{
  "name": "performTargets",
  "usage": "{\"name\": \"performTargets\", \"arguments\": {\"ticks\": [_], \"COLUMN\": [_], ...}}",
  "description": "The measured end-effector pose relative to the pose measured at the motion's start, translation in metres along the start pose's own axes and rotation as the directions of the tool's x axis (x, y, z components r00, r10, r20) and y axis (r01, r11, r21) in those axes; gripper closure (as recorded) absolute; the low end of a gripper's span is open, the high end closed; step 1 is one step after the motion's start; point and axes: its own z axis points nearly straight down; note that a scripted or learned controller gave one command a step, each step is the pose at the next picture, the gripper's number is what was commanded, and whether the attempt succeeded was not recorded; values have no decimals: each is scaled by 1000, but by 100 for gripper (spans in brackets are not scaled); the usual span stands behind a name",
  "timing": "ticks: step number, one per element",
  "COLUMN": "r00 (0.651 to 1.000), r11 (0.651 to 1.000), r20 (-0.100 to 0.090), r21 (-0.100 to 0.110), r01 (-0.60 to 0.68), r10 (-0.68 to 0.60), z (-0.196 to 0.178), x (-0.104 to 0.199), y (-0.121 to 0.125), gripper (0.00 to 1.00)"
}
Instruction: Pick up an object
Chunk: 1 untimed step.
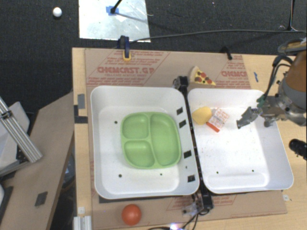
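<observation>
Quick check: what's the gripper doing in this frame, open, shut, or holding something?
Two-finger gripper: over the right white bin, nothing between its fingers; open or shut cannot be told.

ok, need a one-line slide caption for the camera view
Gripper over the right bin beside a yellow lemon and small carton; green divided plate in the left bin.
</observation>
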Motion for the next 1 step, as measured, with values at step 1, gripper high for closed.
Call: {"name": "performTargets", "arguments": {"ticks": [1], "r00": [1000], "r11": [1000], "r20": [2], "r21": [-12], "r01": [3], "r10": [-3], "z": [-6], "x": [0], "y": [2], "gripper": [0]}}
